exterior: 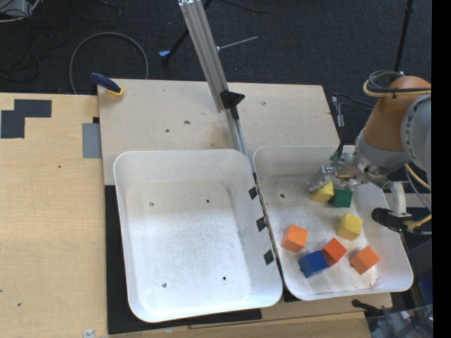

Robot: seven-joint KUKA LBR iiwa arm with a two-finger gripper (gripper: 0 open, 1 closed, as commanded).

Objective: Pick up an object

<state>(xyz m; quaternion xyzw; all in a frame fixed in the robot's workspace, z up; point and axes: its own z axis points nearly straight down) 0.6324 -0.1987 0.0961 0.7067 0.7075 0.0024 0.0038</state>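
My gripper point(325, 177) reaches in from the right and is low in the right bin point(282, 162), near its back. It is right over a yellow block point(323, 193), and a green block point(342, 198) sits just to the right of that one. Further forward lie a second yellow block point(349, 225), an orange block point(295, 237), a red-orange block point(334, 249), a blue block point(313, 263) and another orange block point(363, 259). Whether the yellow block is gripped cannot be seen.
The left bin point(141, 189) adjoins the right one, with black clips point(259, 223) along the shared wall. A slanted aluminium bar point(208, 51) rises behind the bins. A blue and yellow clamp point(106, 84) sits at the bench's back left corner.
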